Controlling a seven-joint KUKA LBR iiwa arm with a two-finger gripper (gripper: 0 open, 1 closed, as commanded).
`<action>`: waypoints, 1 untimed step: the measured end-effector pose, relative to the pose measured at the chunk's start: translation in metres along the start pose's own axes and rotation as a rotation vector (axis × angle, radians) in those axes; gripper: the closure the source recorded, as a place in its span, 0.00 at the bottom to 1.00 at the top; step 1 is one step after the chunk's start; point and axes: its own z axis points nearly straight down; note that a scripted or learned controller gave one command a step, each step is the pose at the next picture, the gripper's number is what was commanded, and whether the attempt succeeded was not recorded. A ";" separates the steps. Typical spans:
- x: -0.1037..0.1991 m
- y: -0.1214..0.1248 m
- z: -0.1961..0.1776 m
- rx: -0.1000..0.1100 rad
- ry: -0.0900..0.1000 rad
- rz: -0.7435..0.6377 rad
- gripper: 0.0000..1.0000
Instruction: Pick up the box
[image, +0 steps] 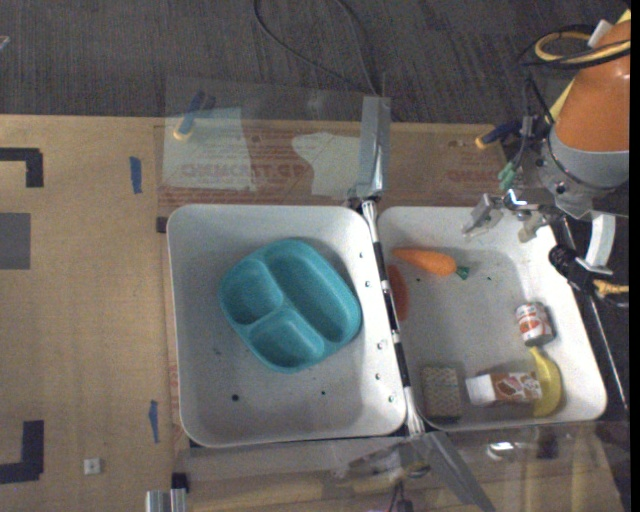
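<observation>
The small red-and-white cardboard box (508, 387) lies flat near the front edge of the right-hand shallow white bin (480, 300), touching a yellow banana (547, 380). The metal two-finger end effector (497, 212) hovers above that bin's far rim, fingers spread apart and holding nothing.

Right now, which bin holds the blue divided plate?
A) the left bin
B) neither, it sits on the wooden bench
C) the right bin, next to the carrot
A: the blue plate lies in the left bin, while the carrot is in the right bin.
</observation>
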 end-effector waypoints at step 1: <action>0.011 -0.064 0.119 0.003 0.001 0.272 0.00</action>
